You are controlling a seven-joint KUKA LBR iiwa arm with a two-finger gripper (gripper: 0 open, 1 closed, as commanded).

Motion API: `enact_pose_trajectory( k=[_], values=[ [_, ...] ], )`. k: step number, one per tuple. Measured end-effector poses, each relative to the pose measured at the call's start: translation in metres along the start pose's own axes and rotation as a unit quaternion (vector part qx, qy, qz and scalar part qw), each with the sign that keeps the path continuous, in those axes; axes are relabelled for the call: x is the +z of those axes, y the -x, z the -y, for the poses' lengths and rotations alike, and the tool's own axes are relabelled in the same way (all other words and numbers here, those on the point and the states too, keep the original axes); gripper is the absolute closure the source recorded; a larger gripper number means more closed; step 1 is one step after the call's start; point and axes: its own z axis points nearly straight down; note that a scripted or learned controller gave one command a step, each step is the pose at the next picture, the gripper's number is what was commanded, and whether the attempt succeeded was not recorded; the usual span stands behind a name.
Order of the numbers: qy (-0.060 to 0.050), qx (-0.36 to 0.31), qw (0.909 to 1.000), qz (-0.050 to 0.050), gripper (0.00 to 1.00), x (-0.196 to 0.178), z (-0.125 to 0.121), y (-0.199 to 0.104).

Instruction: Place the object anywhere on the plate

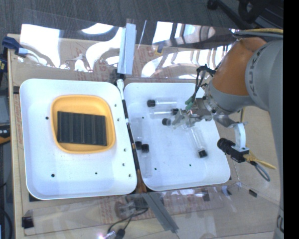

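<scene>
Right bin (154,178): clear tube (198,142) just beside claw (182,119).

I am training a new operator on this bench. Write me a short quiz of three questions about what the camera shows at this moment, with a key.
1. True or false: the claw is seen over the left bin.
2. What lies in the right bin? A) clear tubes with black caps B) red blocks C) metal spoons
3. Fill in: the dark ribbed insert lies on the yellow ___.

Key
1. False: it is seen over the right bin, among the tubes.
2. A
3. plate, which sits in the left bin.
</scene>
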Motion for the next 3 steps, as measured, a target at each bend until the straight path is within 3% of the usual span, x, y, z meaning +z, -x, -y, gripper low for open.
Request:
enact_pose_trajectory(
  k=[1,2,3],
  values=[
    [-0.001,-0.152,0.9884,-0.001,1.0,0.055,0.033,-0.048],
    [0.001,-0.185,0.9827,0.001,1.0,0.006,0.07,-0.14],
    [0.0,-0.185,0.9828,0.001,0.0,0.007,0.07,-0.14]
  ],
)
